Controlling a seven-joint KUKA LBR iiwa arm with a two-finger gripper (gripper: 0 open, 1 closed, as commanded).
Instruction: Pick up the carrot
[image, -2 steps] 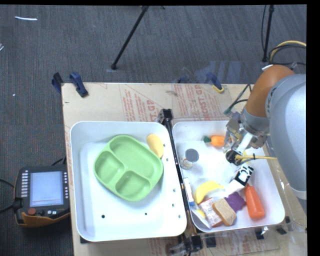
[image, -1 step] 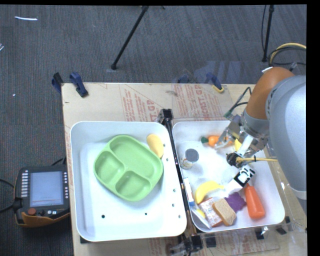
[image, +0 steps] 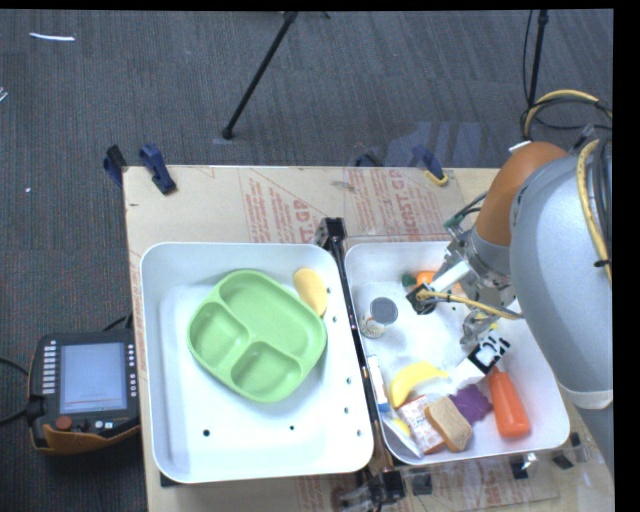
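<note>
The claw hangs low in the upper part of the right bin, right of centre in the frame, but I cannot tell how wide it stands. A bit of orange with green, seemingly the carrot, peeks out just above it, touching or nearly so. Farther out, a green divided plate lies in the left bin.

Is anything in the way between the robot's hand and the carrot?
Nothing visible. The end effector sits right beside the carrot at the back of the right bin; the arm hides part of the carrot.
</note>
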